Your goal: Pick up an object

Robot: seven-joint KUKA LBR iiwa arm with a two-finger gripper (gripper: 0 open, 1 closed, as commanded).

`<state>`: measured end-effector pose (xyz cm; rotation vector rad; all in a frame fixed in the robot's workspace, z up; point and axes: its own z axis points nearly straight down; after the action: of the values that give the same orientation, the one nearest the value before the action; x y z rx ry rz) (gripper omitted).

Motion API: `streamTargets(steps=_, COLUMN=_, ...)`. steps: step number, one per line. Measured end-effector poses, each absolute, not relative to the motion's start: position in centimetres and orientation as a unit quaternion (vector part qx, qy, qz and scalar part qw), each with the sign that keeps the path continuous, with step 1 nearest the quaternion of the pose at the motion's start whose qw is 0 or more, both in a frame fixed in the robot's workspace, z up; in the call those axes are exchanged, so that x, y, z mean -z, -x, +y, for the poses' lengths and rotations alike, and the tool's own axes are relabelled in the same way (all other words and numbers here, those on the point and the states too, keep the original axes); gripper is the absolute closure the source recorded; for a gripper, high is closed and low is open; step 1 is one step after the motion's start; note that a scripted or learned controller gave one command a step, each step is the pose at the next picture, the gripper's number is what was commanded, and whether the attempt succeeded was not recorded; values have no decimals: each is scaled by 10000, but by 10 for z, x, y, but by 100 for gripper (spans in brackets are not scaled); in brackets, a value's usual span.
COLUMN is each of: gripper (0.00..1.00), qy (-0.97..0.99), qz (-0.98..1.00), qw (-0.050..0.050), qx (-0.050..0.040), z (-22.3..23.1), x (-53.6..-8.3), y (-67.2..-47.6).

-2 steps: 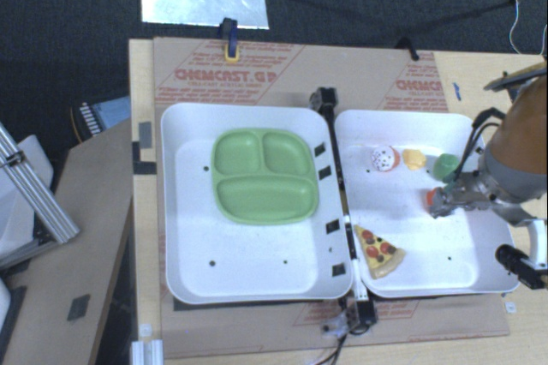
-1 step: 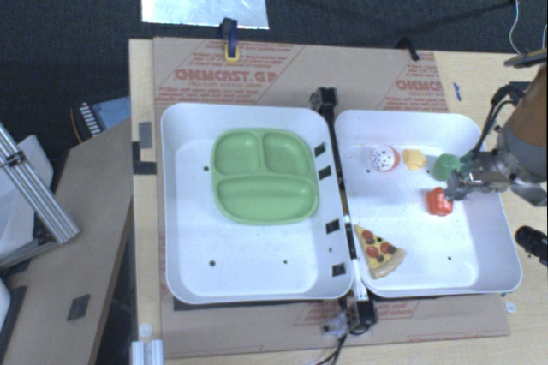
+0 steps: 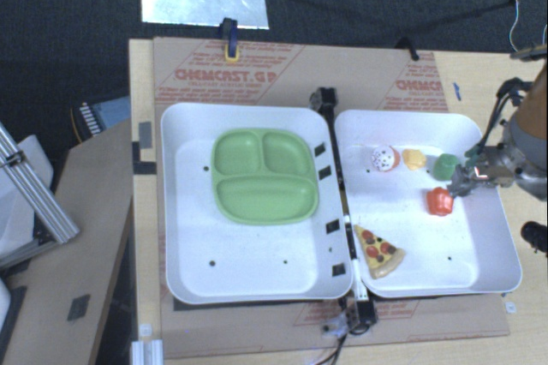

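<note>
Red object sits in the right bin, near its right wall, w/ the pincer just up and right of it, tip almost touching. So target lies down-left of the pincer; probably a short drop that way. It's blobby, no clear long axis. Can't tell if the pincer is spread or pressed together. Green object just beside the pincer, then yellow piece, white ball, pizza slice nearer. Green tray in left bin on tabletop.
</note>
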<state>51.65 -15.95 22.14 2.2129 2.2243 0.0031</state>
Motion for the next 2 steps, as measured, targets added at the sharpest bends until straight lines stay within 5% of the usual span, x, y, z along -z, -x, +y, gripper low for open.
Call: streamTargets(steps=2, gripper=100, qy=-7038, qz=7104, qw=13, qx=-21, z=-66, x=-220, y=-560)
